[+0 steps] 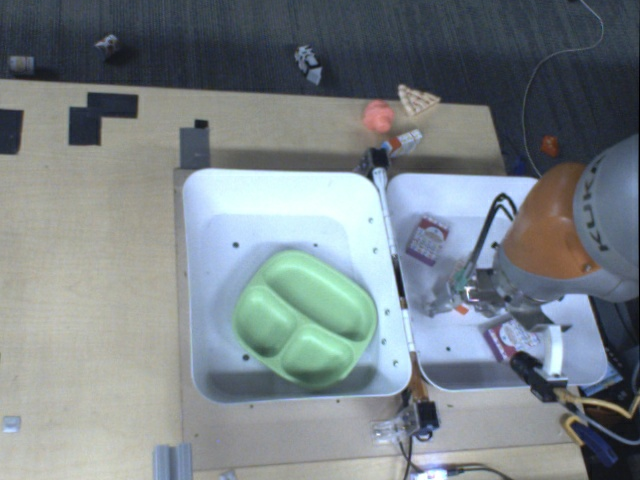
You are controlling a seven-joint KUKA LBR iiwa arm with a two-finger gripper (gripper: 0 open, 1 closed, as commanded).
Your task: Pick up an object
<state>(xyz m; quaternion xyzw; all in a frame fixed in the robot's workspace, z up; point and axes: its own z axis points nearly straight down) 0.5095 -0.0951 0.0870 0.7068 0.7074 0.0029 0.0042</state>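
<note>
Gripper (452, 298), opening unreadable, is hanging inside shallow white right-hand bin (560, 193). Flat maroon-and-white packet (428, 240) is lying at that bin's left: probably light, floppy; pinch across edges.

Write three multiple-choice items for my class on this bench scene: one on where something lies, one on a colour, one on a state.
1. Where does the divided plate lie?
A. in the left bin
B. in the right bin
C. on the bench outside the bins

2. What colour is that plate?
A. red
B. green
C. blue

3. How does the plate rest?
A. alone in its bin, apart from the gripper
B. stacked on a second plate
C. hanging over the bin's rim

Answers:
1 A: the plate sits inside the left bin, while the arm reaches into the right bin.
2 B: its whole surface is pale green.
3 A: the gripper is over the right bin, near a small packet, well apart from the plate.
</note>
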